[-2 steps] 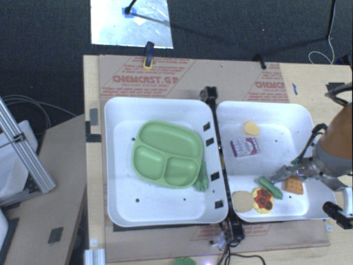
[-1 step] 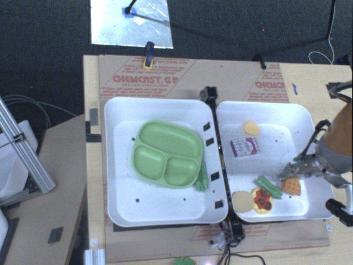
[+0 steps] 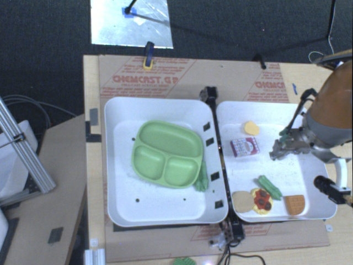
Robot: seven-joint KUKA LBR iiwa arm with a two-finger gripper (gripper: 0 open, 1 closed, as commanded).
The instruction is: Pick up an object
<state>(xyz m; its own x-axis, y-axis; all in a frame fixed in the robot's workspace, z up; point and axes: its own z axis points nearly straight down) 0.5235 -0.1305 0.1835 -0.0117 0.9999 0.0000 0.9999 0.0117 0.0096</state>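
The gripper [image 3: 278, 150] hovers over the right bin [image 3: 231, 115], its opening impossible to judge and nothing visibly between its tips. At its nine o'clock, just beside it, lies the red-and-white packet [image 3: 244, 146]; the yellow piece [image 3: 251, 128] sits at ten o'clock, the green bean pod [image 3: 269, 186] at six.

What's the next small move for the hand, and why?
Probably ease the hand left and down toward the red-and-white packet. The hand hangs over bare floor of the right bin with nothing between its fingers, and the packet looks like the nearest object, lying apart from the others.
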